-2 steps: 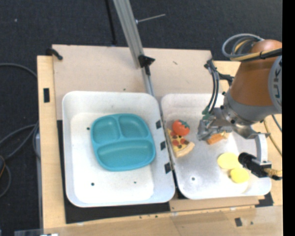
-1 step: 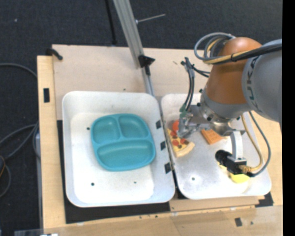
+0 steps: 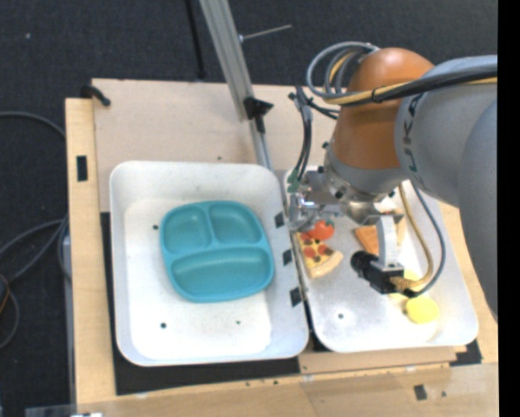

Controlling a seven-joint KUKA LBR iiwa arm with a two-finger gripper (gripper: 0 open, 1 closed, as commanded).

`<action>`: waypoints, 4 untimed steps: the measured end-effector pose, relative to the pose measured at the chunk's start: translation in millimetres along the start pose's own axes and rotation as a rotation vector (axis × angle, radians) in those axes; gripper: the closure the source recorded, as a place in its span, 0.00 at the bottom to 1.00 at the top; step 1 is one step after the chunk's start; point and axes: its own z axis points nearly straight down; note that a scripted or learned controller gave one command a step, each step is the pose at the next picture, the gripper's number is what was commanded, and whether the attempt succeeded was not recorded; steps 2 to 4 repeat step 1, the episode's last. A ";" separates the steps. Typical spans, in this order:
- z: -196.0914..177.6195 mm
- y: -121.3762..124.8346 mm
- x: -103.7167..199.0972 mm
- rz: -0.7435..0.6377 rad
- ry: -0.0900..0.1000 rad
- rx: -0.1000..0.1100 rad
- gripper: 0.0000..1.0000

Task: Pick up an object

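Toy pizza slice [image 3: 319, 257], apparently pepperoni-topped

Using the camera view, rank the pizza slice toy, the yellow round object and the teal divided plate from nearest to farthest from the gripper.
1. Pizza slice toy, just below the gripper, right bin.
2. Yellow round object, right bin's lower right.
3. Teal divided plate, left bin; close to the yellow object's distance.

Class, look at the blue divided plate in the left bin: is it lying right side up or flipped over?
Right side up. The blue plate lies flat in the left bin, its three hollow sections facing upward.
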 end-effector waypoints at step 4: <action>-7.3 12.6 56.5 -0.001 0.001 0.000 1.00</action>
